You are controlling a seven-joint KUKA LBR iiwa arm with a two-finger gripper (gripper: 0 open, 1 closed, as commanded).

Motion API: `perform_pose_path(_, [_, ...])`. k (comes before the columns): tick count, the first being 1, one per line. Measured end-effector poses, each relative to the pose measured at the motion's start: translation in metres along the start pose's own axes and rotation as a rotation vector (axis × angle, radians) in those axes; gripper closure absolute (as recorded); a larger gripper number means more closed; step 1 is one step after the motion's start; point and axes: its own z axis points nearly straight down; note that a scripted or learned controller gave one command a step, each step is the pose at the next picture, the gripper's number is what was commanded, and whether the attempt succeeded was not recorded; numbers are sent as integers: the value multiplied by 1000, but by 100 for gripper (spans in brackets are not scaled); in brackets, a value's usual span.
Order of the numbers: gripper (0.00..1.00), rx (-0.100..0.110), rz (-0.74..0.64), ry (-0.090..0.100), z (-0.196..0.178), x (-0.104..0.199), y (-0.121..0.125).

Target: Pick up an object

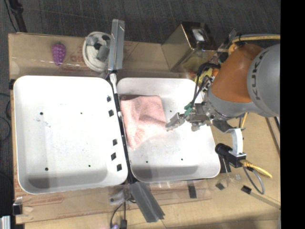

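Note:
A pink cloth (141, 118) lies crumpled in the left half of the right bin (190, 162), against the divider between the bins. My gripper (173, 122) reaches in from the right and hangs low at the cloth's right edge. Whether it touches the cloth is unclear. Nothing shows as held in it. The grey arm with its orange band (237, 80) stands over the bin's right rim.
The left bin (62, 137) lies beside the right one. Behind the bins, a purple grape-like toy (58, 53), a white coiled object (96, 51) and a metal box (189, 41) rest on the bench. A grey post (115, 46) rises at the divider's far end.

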Motion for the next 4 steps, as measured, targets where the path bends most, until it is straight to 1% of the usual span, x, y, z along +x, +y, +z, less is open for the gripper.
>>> perform_pose_path(1, [0, -5, -115, -2, 115, -27, 60])
perform_pose_path(2, [0, -6, -295, -4, 114, 14, 83])
perform_pose_path(3, [100, -3, -298, -4, 107, 14, 82])
perform_pose_path(4, [100, -2, -91, -2, 16, 89, 104])
